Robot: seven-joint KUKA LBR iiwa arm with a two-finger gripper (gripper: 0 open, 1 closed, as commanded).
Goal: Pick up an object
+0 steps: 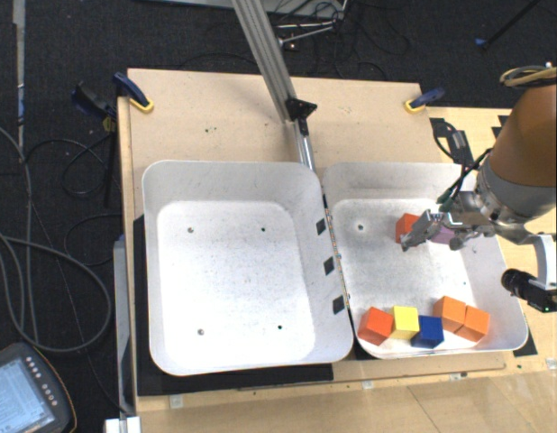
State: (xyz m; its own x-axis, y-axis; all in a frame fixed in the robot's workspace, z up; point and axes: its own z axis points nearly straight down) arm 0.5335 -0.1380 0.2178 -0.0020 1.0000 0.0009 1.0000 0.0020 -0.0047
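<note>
A: Where is the pincer (421, 233)?

B: Right of centre in the frame, low over the right shallow white plastic bin (369, 207), at the end of the grey arm with the orange band (531, 152).

A: Clamped on anything?

B: Cannot tell. An orange block (406, 225) sits right at the tip, touching or just behind it (the metal hides part of it).

A: Other objects?

B: Along that bin's lower edge, a row: orange cube (377, 324), yellow cube (406, 319), blue cube (429, 331), then two orange blocks (463, 316) close together at the right end.

A: Left side?

B: The left white bin (229, 260) lies beside it on the wooden bench (215, 115).
</note>
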